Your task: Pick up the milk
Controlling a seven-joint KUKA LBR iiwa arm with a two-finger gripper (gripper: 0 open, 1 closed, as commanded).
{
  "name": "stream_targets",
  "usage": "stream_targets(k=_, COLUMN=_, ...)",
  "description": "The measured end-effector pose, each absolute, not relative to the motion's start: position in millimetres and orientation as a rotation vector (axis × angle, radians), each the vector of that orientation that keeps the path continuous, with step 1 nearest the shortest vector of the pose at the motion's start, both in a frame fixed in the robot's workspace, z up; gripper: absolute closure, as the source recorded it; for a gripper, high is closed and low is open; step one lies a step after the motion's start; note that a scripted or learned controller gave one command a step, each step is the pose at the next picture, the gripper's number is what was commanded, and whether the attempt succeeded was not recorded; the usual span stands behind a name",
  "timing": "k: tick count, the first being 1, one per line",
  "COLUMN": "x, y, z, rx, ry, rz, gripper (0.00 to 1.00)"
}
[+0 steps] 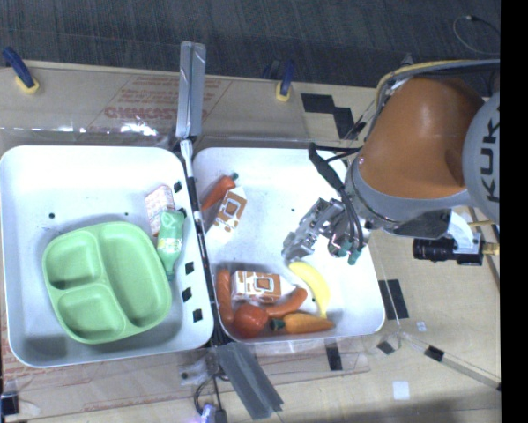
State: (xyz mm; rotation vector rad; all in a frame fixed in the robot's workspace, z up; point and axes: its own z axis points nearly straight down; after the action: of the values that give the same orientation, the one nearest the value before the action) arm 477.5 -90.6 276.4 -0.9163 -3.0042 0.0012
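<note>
Right bin (272, 170) hosts jaws (301, 243), spread unreadable, just above banana (312, 285).

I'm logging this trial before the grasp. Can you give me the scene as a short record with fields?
pincer: over the right bin, above the banana
milk cartons: one upper left of right bin; another lying among produce at its lower edge
banana: lower right of right bin
left bin: bears green divided plate
held: nothing seen between the fingers
</note>
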Motion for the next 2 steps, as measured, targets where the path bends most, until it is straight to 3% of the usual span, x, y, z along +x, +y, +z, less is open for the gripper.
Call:
stream_targets(k=1, x=477.4, y=-79, z=244, rx=-0.99, ry=-2.981, rz=0.001, gripper=1.0)
stream_targets(k=2, x=478.0, y=-35, z=265, rx=-0.687, ry=-3.069, rz=0.0, gripper=1.0)
